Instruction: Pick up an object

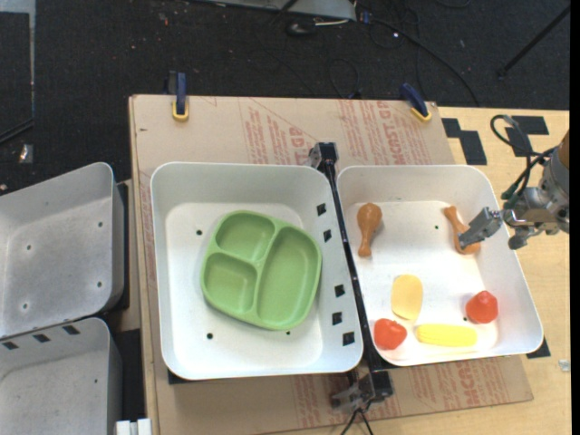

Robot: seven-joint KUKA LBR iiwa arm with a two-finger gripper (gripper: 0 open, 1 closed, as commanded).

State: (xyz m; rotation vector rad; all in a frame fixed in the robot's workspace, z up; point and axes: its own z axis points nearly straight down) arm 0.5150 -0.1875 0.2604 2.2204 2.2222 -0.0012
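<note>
In the right bin (426, 181) lie a brown drumstick (367, 227), a smaller brown piece (454, 220), a pale yellow piece (407, 295), a long yellow piece (446, 335) and two red pieces (390, 333) (482, 307). My gripper (499, 232) hangs over that bin's right rim, open, with nothing between its fingers. Its left finger (476, 231) sits right beside the smaller brown piece and partly covers it.
The left bin (181, 188) holds a green divided plate (262, 268). Grey trays (54, 234) lie off the bench to the left. Two clamps (180, 98) (416, 101) grip the far edge of the board.
</note>
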